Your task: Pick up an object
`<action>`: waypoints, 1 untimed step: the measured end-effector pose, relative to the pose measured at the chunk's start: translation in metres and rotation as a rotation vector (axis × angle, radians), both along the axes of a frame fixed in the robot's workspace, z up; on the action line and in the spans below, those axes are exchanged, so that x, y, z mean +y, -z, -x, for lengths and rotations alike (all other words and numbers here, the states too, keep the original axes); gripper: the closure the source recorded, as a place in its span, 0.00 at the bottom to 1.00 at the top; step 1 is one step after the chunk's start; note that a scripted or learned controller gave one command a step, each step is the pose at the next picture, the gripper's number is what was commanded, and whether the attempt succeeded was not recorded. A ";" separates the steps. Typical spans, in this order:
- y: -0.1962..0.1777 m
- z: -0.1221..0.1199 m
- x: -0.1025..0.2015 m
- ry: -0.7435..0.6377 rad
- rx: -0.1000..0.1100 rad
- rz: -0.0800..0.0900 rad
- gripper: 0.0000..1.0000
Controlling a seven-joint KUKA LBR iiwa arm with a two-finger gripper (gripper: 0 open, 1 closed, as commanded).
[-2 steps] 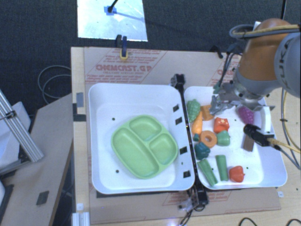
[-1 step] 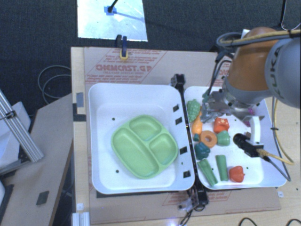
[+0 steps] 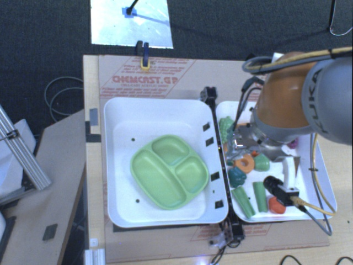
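Note:
The right bin (image 3: 325,195) holds several small toys. Near its left wall lie a green leafy piece (image 3: 226,127), an orange ring (image 3: 243,163) and a teal piece (image 3: 237,176). A round green piece (image 3: 261,162) sits right of the ring. Two green sticks (image 3: 243,201) (image 3: 259,195) and a red-orange piece (image 3: 276,205) lie toward the front. My gripper (image 3: 236,144) hangs low over the bin's left side, just above the orange ring and beside the leafy piece. The grey and orange wrist hides the bin's back half.
The left bin (image 3: 121,120) holds a light green divided plate (image 3: 169,171). A black-clipped divider (image 3: 216,148) runs between the bins. A pink bit (image 3: 293,144) peeks out by the wrist. Cables trail off the bench at front.

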State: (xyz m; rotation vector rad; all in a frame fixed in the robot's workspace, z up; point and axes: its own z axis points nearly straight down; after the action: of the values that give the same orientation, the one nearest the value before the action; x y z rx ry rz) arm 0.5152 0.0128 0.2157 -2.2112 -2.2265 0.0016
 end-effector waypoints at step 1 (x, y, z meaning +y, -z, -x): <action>-0.005 0.016 0.011 0.001 -0.002 0.000 1.00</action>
State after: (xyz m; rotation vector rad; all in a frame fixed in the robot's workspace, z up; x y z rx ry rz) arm 0.4988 0.0238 0.2211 -2.2131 -2.2270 -0.0004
